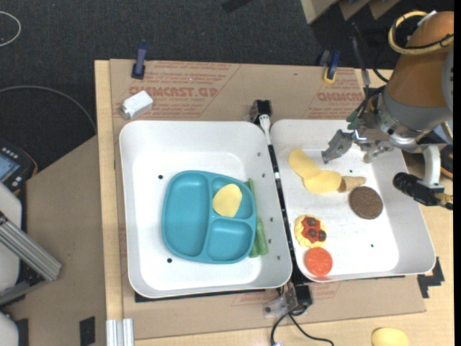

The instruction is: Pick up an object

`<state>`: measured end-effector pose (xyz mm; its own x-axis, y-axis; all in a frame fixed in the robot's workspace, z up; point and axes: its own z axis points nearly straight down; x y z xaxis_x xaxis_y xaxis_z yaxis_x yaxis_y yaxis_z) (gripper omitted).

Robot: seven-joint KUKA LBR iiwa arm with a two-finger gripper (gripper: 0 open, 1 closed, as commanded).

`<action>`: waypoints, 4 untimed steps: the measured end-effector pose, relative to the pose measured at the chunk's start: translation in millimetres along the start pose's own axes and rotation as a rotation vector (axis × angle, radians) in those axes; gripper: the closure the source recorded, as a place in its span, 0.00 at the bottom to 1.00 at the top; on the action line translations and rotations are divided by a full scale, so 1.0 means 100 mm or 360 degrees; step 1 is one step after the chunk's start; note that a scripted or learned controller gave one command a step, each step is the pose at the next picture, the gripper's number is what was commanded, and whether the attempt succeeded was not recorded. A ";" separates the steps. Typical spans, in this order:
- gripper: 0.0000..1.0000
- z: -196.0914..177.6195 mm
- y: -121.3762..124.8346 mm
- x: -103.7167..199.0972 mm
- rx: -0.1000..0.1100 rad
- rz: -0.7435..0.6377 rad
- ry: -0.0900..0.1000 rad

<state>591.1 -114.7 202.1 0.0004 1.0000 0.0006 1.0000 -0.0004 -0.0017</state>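
The gripper (356,144) hangs over the far part of the right bin (410,262), its two fingers spread apart with nothing between them; one dark finger (336,148) slants down toward the left, the other (372,150) sits closer to the arm's wrist. Just ahead of that left finger and a little nearer the camera lies the banana (314,171), a pale yellow piece with a brown stem end pointing back toward the gripper's side. Its long axis runs slantwise, from up-left down to the right, so it passes under and slightly in front of the open fingers, not squarely between them. My reading is that the coming move depends on this offset: the gripper needs to shift left and toward the camera, then descend across the banana's narrow width. Farther out, on the near side of the gripper, sits a brown round cookie (366,202); beyond that a small pizza-like piece (310,230) and a red tomato slice (318,262). Well off to the left, in the other bin (144,193), a teal divided plate (209,216) holds a yellow item (227,200)
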 end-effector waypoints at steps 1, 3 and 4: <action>0.00 1.20 -0.23 -0.69 -0.0004 0.0008 -0.0005; 1.00 0.92 -0.19 -0.68 -0.0027 0.0004 -0.0016; 1.00 1.19 -1.18 -1.02 0.0013 0.0013 0.0001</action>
<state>473.0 -216.8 82.8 0.0085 1.0000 0.0013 0.9999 -0.0085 -0.0100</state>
